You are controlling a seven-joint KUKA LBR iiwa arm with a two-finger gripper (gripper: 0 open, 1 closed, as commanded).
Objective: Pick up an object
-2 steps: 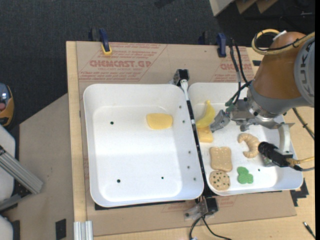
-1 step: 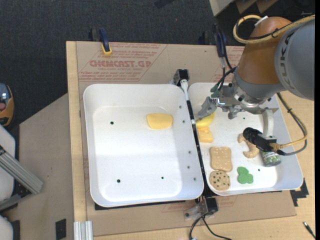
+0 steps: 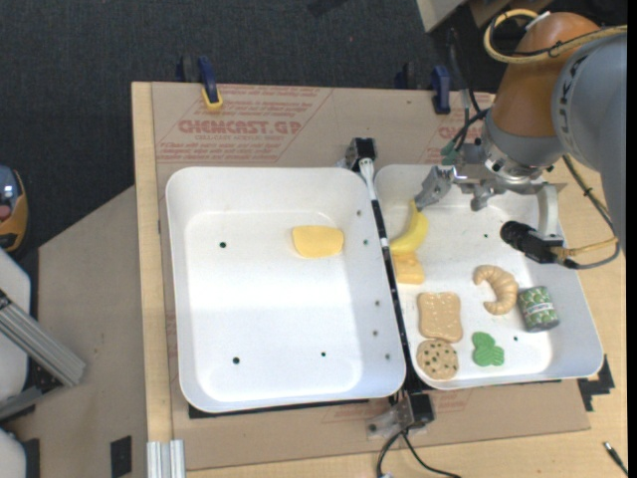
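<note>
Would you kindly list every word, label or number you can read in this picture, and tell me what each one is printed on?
"CHEMCAST GP" reads in large red letters on the brown protective paper of the board under the bins.
A line of smaller red print below it on the same paper is too blurred to read.
Faint red print on the paper near the arm is partly covered and unreadable.
The green can in the right bin shows no legible label.

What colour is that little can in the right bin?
Green, with a pea-like pattern: the can shows best in the camera view.
</note>
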